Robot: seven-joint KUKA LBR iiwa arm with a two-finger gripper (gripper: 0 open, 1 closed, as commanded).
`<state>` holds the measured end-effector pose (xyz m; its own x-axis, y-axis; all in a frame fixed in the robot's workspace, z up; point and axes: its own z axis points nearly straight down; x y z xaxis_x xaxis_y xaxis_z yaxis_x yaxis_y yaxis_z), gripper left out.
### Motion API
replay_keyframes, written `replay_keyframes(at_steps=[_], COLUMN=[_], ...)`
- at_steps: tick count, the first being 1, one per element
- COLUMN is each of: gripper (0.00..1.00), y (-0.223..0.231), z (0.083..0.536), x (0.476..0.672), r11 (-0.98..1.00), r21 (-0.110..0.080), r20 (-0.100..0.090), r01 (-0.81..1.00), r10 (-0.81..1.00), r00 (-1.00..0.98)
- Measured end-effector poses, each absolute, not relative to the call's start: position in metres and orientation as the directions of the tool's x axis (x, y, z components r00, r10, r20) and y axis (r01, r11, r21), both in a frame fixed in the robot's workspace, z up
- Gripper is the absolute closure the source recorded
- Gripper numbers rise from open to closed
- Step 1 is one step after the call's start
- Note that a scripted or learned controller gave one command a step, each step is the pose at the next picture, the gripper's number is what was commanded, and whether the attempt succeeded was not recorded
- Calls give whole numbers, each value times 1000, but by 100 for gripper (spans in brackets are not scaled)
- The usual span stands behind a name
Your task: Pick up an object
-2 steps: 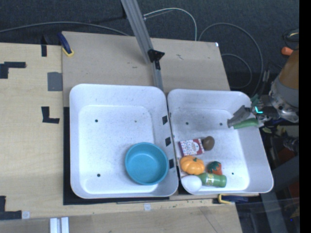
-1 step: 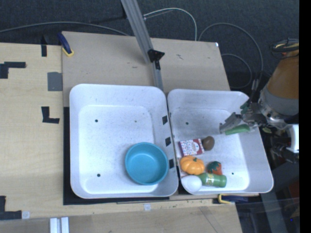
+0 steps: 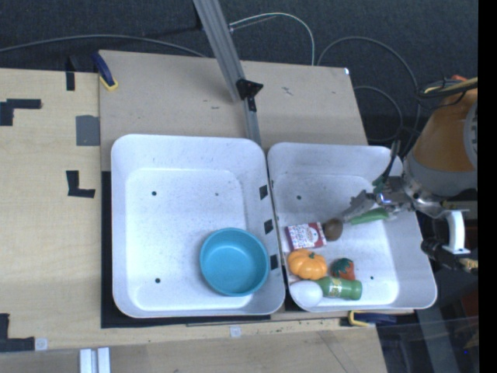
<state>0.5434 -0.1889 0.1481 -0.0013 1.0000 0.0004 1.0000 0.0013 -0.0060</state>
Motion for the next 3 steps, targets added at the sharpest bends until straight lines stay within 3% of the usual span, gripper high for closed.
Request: replay_keyframes(at_steps=[1, 2, 3], gripper=[0, 100, 100], y=[-188, -188, -187], z=[94, 107, 149], x=[542, 543, 546], r11=[1, 3, 2], r21=[-7, -4, 3], r20=[1, 0, -1], r01=[1000, 1000, 1000], r10=[1000, 1000, 1000], r00=[-1, -3, -2])
